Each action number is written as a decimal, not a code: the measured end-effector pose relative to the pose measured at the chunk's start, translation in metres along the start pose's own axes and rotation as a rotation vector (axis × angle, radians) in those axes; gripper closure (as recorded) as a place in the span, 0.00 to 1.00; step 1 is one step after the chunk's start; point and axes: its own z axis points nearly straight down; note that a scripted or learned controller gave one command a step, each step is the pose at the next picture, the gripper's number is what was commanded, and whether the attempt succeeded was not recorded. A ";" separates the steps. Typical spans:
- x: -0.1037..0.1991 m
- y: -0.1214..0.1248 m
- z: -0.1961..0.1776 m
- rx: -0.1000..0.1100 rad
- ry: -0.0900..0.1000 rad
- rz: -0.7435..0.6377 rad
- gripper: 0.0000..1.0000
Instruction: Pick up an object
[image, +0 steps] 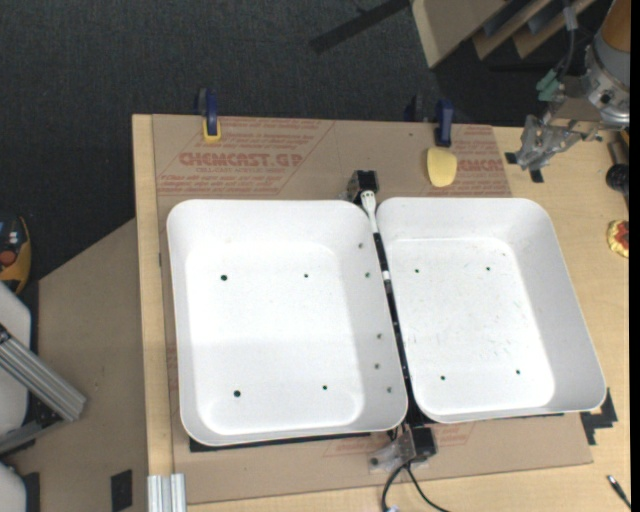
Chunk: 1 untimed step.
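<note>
Hovers far right, tool (545, 145) spread or pinched impossible to tell, and could easily grab air or clip the right bin (470, 204) rim and blue clamp (443, 120) going for that yellow lump (441, 167) on the surface (250, 150) just behind.

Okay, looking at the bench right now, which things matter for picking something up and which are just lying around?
For the job:
left bin
right bin
gripper, at the top right, off the bins

Lying about:
yellow piece on the board behind the bins
blue clamps
cable at the front edge
</note>
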 end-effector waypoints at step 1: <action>0.105 -0.011 0.067 0.012 0.013 -0.020 1.00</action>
